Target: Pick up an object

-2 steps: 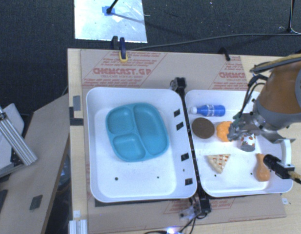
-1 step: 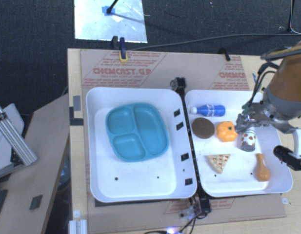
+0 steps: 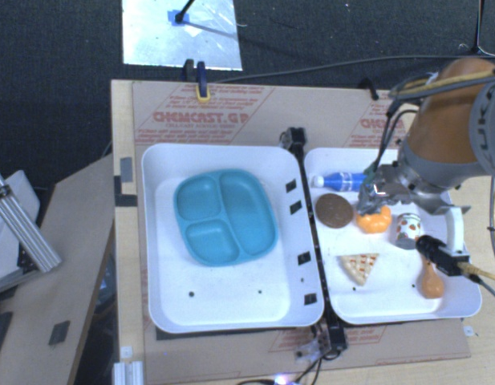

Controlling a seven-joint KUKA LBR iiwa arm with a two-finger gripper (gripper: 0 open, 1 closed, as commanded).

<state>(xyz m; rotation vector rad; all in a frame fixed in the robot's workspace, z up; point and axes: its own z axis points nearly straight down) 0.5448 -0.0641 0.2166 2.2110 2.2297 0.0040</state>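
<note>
Surface [image 3: 127, 135] carries two white bins. Left bin [image 3: 163, 295] holds a blue divided plate [image 3: 225, 216]. Right bin [image 3: 464, 299] holds a bottle [image 3: 340, 180], brown disc [image 3: 334, 210], pizza slice [image 3: 359, 266]. Pincer [image 3: 374, 201] sits low on the orange object [image 3: 375, 221]; opening: can't tell.

Two bins sit side by side on a bench: the left bin [image 3: 163, 239] holds a divided plate [image 3: 225, 216]. In the right bin [image 3: 391, 299], a bottle [image 3: 340, 180] lies at the back, a round disc [image 3: 334, 210] before it, a pizza slice [image 3: 359, 266] nearer the front, a ball [image 3: 408, 228] to the right.
</note>
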